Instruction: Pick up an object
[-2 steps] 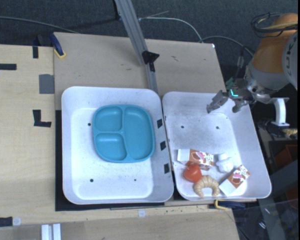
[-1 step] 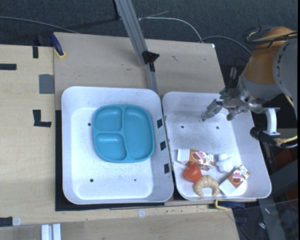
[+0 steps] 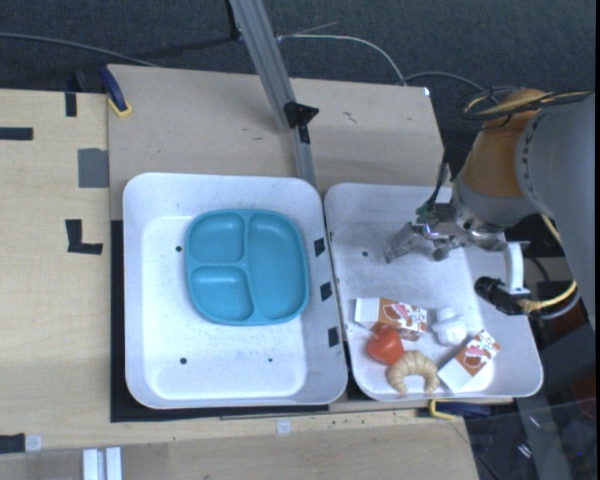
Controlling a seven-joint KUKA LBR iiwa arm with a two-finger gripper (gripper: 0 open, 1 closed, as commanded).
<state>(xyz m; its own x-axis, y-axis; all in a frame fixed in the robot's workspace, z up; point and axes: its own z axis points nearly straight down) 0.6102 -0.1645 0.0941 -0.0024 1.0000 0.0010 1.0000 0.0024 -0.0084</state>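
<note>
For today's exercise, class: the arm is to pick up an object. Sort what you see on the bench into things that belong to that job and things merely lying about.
Belongs to the job:
gripper
right bin
croissant
red toy
two small cartons
white lump

Lying about:
left bin
blue divided plate

floor (image 3: 130,18): dark grey carpet | bench (image 3: 40,268): pale wood, black tape marks | light: even

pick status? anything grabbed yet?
Done: nothing lifted. The croissant, red tomato-like item and small cartons all lie at the near end of the right bin. In hand: nothing visible in the claw, which sits over the bin's bare far half. Left: move to the cluster, grasp, lift. The blue divided plate sits in the left bin.
</note>
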